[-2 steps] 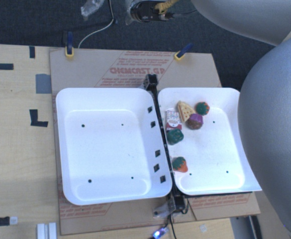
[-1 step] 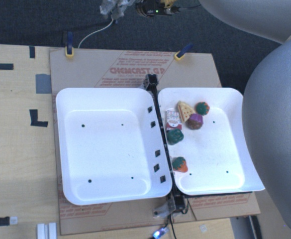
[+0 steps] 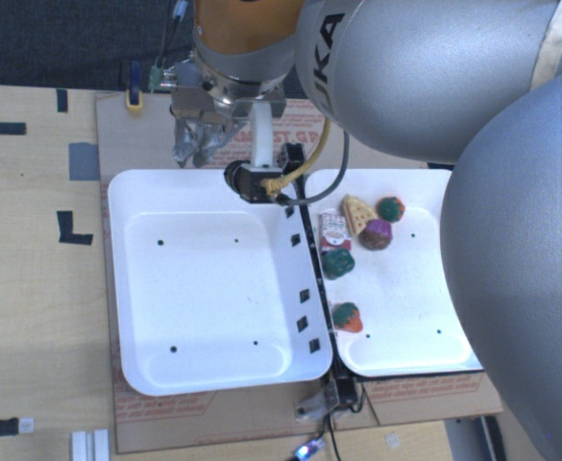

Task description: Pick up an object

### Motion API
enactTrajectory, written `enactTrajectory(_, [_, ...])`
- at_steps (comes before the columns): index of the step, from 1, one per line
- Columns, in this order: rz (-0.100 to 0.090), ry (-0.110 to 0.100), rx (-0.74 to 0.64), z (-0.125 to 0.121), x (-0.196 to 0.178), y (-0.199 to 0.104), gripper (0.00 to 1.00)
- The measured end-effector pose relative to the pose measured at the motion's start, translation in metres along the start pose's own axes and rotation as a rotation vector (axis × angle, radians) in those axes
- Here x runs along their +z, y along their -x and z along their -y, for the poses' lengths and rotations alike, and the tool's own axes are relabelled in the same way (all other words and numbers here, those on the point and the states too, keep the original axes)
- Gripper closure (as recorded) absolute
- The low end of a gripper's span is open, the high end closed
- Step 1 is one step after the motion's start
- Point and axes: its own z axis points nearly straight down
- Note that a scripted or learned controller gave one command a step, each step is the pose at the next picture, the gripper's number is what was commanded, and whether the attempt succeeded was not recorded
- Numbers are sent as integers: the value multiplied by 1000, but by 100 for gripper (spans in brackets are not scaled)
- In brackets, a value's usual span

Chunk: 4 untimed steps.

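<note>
My gripper (image 3: 196, 150) hangs over the cardboard just beyond the far rim of the left bin (image 3: 119, 257), near its back left corner, with nothing seen in it. The objects all lie in the right bin (image 3: 410, 358), well apart from the gripper. At that bin's far left are a white and red packet (image 3: 333, 227), a tan wedge (image 3: 356, 213), a green ball (image 3: 390, 207) and a purple lump (image 3: 376, 235). A dark green piece (image 3: 338, 262) lies by the divider. A red and green piece (image 3: 346, 317) rests nearer the front.
The arm's grey body (image 3: 453, 65) covers the upper right and the right bin's right side. A black cable fitting (image 3: 250, 181) hangs over the left bin's far rim. Black clips (image 3: 305, 296) line the divider. Both bins rest on cardboard (image 3: 165, 401).
</note>
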Motion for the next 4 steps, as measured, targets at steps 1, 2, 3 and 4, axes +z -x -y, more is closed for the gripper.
enactTrajectory(1, [-7,17,-1,-3,-20,0,100])
enactTrajectory(2, [-15,37,-3,37,-188,1,100])
enactTrajectory(3, [-6,20,0,36,-176,1,0])
enactTrajectory(4, [-5,22,2,-13,-177,2,0])
